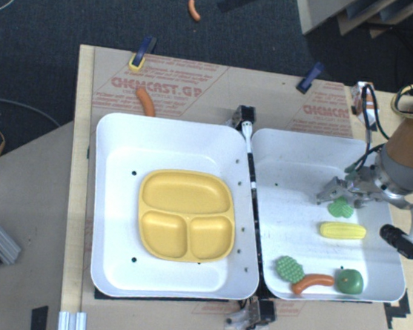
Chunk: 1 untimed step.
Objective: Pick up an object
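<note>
The two-finger gripper (343,197) sits low in the right-hand shallow white bin (281,162), right over a small green leafy toy vegetable (341,209). Whether its metal fingers are spread or pressed together I cannot tell — from above they blur into the wrist, and nothing shows plainly pinched between them.

The main risk, as I judge it, is a miss: the green piece is small and lumpy, so a slightly off-centre close could squeeze it sideways or snap shut on air. It could also be nudged toward the yellow toy corn cob (342,231) lying just beside it, nearer the front, and a low approach may scrape the bin floor.

Contents of the right bin: the leafy piece under the gripper, the corn cob, and along the front edge a green bumpy toy vegetable (290,268), an orange toy sausage (311,283) touching it, and a round green toy fruit (350,281) at the sausage's other end.

The left-hand shallow white bin (114,186) holds a yellow plastic divided plate (185,215) with three compartments, lying flat at its middle. A second orange sausage-like piece (146,101) lies on the table behind that bin — outside both.
</note>
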Tool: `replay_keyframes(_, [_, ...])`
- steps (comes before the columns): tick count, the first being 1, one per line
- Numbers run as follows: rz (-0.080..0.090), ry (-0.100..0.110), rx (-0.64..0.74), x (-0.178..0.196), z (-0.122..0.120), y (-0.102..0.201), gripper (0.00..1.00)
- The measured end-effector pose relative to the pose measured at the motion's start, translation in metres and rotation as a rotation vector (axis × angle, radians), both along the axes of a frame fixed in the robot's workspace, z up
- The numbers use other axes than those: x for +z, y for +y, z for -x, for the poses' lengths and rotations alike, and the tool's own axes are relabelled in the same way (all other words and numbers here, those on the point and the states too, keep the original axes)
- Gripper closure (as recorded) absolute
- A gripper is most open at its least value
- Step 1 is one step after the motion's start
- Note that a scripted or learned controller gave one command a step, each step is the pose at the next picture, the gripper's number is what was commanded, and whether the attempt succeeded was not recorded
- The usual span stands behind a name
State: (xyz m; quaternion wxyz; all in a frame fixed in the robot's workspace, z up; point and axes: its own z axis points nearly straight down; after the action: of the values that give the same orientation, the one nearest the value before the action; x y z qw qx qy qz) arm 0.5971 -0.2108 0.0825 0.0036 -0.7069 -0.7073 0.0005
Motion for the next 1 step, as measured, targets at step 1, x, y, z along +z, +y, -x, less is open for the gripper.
replay_keyframes(1, [0.004, -0.007, 0.000, 0.0144, -0.0017, -0.0012, 1.00])
